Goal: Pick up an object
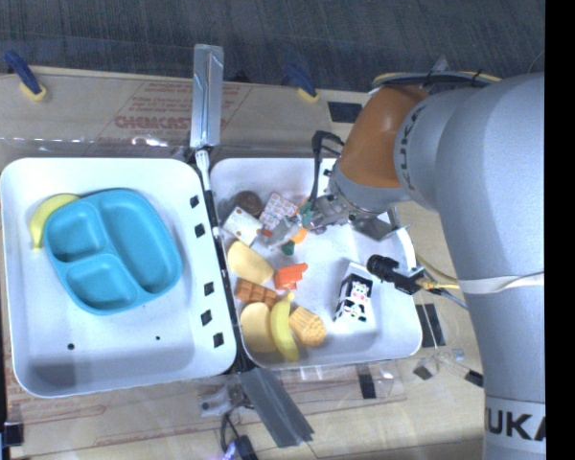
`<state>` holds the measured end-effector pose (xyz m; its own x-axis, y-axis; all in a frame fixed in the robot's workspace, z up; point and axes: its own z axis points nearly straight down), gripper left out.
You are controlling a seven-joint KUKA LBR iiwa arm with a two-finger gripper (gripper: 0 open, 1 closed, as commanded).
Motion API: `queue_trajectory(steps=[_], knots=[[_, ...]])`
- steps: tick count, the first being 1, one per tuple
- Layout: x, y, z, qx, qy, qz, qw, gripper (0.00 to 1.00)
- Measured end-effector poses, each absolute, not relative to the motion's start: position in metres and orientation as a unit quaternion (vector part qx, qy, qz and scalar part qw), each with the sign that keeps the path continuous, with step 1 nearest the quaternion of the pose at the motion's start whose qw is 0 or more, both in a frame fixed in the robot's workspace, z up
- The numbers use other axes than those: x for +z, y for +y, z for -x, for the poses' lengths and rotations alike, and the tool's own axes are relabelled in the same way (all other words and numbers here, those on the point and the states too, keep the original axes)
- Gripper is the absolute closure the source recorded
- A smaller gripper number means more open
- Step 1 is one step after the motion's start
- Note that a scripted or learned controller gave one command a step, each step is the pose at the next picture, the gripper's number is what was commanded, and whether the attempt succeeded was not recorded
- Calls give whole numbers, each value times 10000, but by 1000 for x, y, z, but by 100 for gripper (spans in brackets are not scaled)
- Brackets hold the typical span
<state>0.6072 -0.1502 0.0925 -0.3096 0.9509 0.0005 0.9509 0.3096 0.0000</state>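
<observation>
Toy food (268,300) lies heaped, unlifted, in the right white bin (398,338), the pincer (302,220) low among small packets there, its grip impossible to tell, so picking remains undone.

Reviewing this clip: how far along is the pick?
Done: the grey arm's gripper has reached into the right white bin, low over the small boxes and toy food. In hand: nothing visibly held. Left: grasping and lifting; the black-and-white cow-print carton and orange carrot piece lie loose.
</observation>
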Motion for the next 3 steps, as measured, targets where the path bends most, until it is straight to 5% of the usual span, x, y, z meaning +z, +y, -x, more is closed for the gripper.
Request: queue_trajectory(steps=[1,2,3], knots=[[92,-150,-607,1,-8091,5877,4,0],[103,-150,-607,2,-8102,5861,4,100],[209,-105,-660,-29,-7874,6164,-38,100]])
